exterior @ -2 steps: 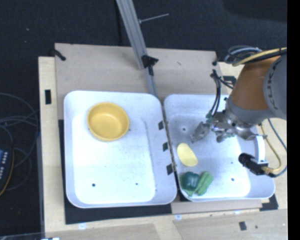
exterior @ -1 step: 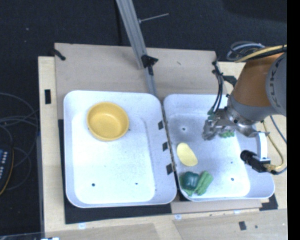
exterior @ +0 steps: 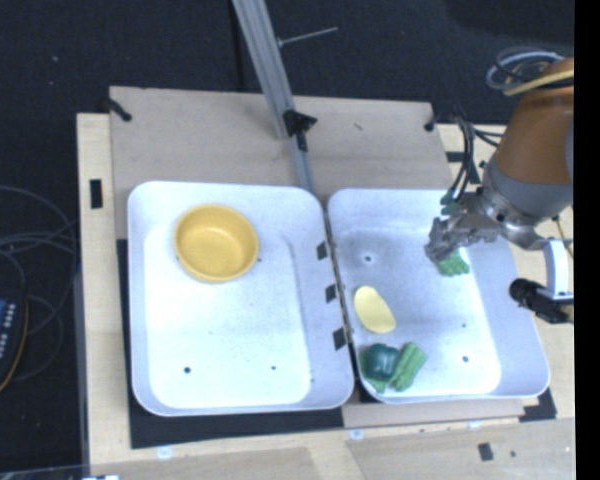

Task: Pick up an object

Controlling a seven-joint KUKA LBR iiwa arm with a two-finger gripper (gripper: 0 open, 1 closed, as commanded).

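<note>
My gripper (exterior: pixel 446 245) hangs over the right side of the right bin (exterior: pixel 480 368), directly above a small light-green object (exterior: pixel 454 264) that pokes out below it. Whether that object sits between the fingers is hidden by the gripper body. A pale yellow oval piece (exterior: pixel 374 310) lies near the bin's left wall. Toward the front-left corner rest a dark green round object (exterior: pixel 380 361) and a brighter green elongated one (exterior: pixel 408 366), touching each other. A yellow bowl (exterior: pixel 216 243) sits upright in the back of the left bin (exterior: pixel 230 368).
A grey metal pole (exterior: pixel 270 68) slants down from the top to the divide between the bins. The arm's orange-banded wrist (exterior: pixel 536 148) comes in at the right. Cables (exterior: pixel 465 163) trail beside the right bin's back corner.
</note>
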